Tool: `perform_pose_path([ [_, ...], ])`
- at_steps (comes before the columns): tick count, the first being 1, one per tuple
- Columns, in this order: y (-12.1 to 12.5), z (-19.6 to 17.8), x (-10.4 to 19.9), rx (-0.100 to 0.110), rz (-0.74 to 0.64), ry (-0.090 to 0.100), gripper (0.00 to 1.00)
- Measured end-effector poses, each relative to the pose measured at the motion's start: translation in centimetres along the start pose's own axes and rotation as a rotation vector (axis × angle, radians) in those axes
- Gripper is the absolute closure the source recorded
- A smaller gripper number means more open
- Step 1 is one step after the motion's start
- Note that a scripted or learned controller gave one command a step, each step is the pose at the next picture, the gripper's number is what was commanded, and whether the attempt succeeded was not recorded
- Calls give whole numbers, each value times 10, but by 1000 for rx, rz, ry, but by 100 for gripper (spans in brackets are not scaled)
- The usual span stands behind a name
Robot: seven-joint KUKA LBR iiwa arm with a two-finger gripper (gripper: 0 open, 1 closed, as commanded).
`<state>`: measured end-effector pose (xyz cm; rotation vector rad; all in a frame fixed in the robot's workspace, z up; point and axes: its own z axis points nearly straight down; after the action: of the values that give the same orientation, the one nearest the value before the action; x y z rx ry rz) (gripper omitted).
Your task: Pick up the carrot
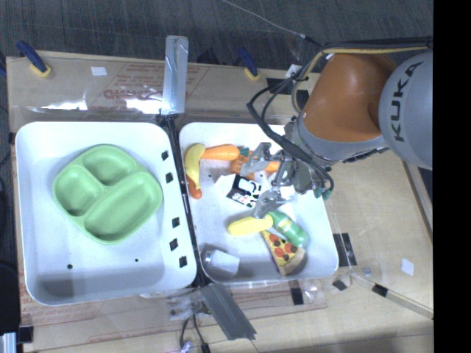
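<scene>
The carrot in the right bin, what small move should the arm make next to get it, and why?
Probably shift the pincer up and left: it hangs over the bin's middle beside the lemon, while the carrot lies near the back rim next to the banana.

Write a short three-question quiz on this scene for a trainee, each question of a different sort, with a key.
1. True or false: the green divided plate lies in the same bin as the carrot.
2. Which lies nearest the pizza slice? A) the green bottle B) the carrot C) the green divided plate
3. Fill in: the pincer hovers over the ____ bin.

Key: 1 false; 2 A; 3 right
</scene>
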<state>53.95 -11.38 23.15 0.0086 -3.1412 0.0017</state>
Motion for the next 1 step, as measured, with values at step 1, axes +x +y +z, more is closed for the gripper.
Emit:
perform_pose_path([
  [1,-51,74,-45,-2,45,4,0],
])
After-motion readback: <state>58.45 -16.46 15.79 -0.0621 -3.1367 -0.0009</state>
